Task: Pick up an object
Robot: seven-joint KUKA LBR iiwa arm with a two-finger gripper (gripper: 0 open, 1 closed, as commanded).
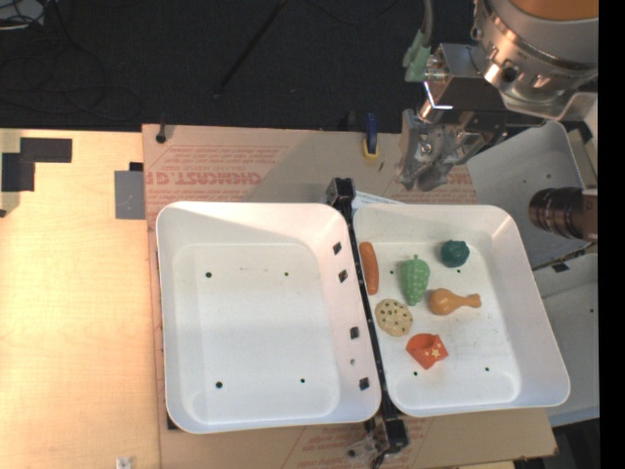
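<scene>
Lying below tool (430, 169) — toys (415, 279)

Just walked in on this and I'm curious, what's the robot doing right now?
The gripper hangs above the far edge of the right bin, holding nothing. The toy foods lie in that bin: a sausage, green grapes, a teal piece, a drumstick, a cookie and a red piece.

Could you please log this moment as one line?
phase: pre-grasp | gripper: above right white bin's far edge, holding nothing | toy food items: lying in right white bin
</scene>
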